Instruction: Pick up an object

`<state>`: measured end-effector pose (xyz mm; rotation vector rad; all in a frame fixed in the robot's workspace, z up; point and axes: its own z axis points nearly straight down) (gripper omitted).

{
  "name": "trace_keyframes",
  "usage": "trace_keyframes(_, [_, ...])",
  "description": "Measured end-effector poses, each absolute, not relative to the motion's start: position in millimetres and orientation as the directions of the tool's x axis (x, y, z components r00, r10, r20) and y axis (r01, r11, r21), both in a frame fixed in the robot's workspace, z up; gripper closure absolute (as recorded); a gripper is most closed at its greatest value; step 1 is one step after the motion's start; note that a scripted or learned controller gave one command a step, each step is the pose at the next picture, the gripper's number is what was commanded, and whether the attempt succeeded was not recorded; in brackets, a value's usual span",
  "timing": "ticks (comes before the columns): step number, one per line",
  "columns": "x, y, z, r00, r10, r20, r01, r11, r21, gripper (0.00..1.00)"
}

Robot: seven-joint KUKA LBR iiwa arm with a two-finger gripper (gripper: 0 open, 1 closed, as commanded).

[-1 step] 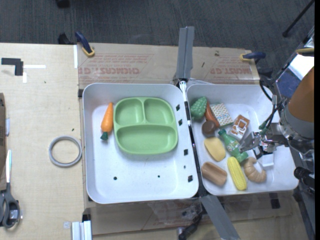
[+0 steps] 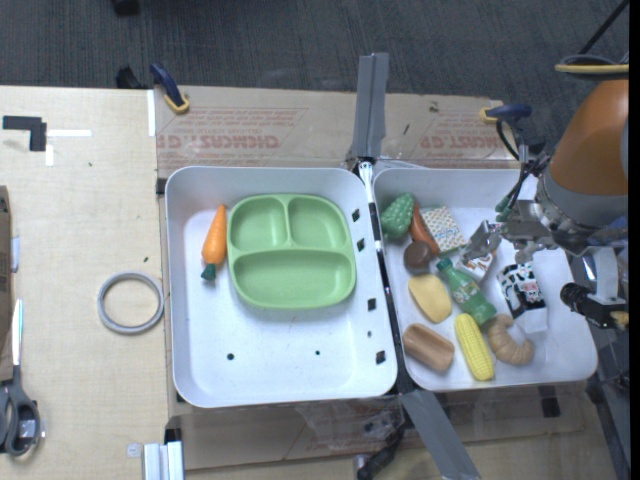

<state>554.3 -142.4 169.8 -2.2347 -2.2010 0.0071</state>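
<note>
Scissors [image 2: 18,408] lie at the far left edge of the bench, with a roll of tape [image 2: 131,301] just to their right, flat on the wood. Next comes the left bin [image 2: 270,368], which holds a green divided plate [image 2: 292,250] set toward its back half. A toy carrot [image 2: 214,240] lies just beside the plate's left rim, its orange tip pointing away from the camera and its green stub nearest the viewer.

Across the central divider sits the right bin [image 2: 570,363], crowded with toy food (most pieces touch or overlap a neighbour). A green bumpy piece [image 2: 398,214] rests at the back left corner, with a patterned packet [image 2: 442,228] beside it. In front of those lie a dark round piece [image 2: 418,258], a yellow wedge [image 2: 430,298] and a tan bun-shaped piece [image 2: 428,347] near the front wall. A green bottle [image 2: 466,291] slants through the middle, a corn cob [image 2: 474,345] lies in front of it, and a croissant [image 2: 510,340] touches the cob's right side. A black-and-white carton [image 2: 523,290] stands further right.

The gripper [image 2: 487,240] hangs low over the middle of the right bin, just above the bottle's cap end; whether its fingers are spread or closed I cannot tell, and nothing is visibly held between them. The arm's orange band [image 2: 598,138] rises at the far right.
</note>
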Motion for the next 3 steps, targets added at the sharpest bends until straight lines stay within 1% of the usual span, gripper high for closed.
trace_keyframes(1, [578.6, -128.1, 91.4, 0.106, 0.994, -0.002, 0.994, -0.106, 0.0, 0.0])
trace_keyframes(2, [578.5, -129.4, 97.8, 0.107, 0.994, -0.003, 0.994, -0.107, -0.004, 1.0])
trace_keyframes(3, [622.4, -83.7, 188.5, 0.151, 0.989, -0.003, 0.989, -0.151, -0.005, 1.0])
